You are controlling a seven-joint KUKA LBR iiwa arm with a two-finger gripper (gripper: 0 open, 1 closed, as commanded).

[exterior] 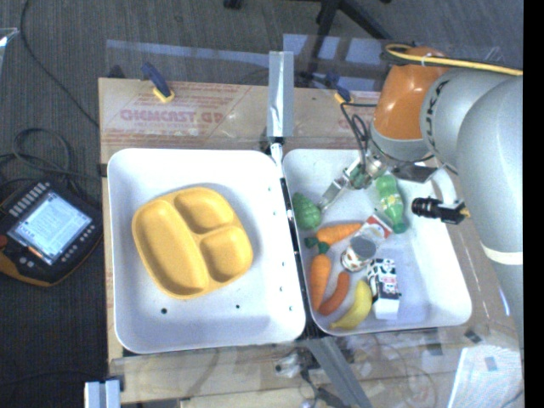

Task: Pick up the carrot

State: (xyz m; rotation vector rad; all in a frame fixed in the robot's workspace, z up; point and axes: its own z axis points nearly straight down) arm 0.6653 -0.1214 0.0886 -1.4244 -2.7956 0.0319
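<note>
Arm over the right bin, carrots lying loose below its gripper.

The gripper (pixel 340 189) hangs slanted over the upper part of the right bin (pixel 450 300); how far its fingers stand apart I cannot tell, and nothing shows between them; one carrot (pixel 340 232) lies crosswise near the bin's middle, just below and apart from the fingertips; a second carrot (pixel 319 280) lies upright along the bin's left wall, further down; a green broccoli-like toy (pixel 306 212) sits just left of the gripper's tip; a banana (pixel 357 306) rests at the bin's lower edge beside a reddish sausage-shaped piece (pixel 337 291); the left bin (pixel 136 313) holds a yellow divided tray (pixel 194 240).
</note>
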